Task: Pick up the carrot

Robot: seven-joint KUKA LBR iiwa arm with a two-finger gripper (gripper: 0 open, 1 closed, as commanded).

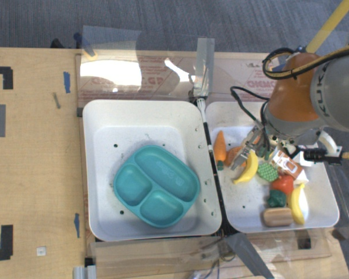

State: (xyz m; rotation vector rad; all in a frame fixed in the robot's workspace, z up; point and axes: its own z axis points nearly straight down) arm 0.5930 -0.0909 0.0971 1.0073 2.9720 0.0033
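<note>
Apparently lined up for a grasp, the metal two-finger end effector [246, 151] hangs released, gripping nothing, just right of the small orange plastic carrot [220, 147], which lies along the right shallow white bin's [326, 214] left wall.

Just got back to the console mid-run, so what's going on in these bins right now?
The arm's gripper is down in the right bin, among a pile of toy food. The carrot lies by that bin's left wall, just left of the gripper, not visibly held. A banana sits right below the gripper, with more food pieces toward the bin's near right corner. The left bin holds a teal divided plate. I can't tell how the gripper is set.
</note>
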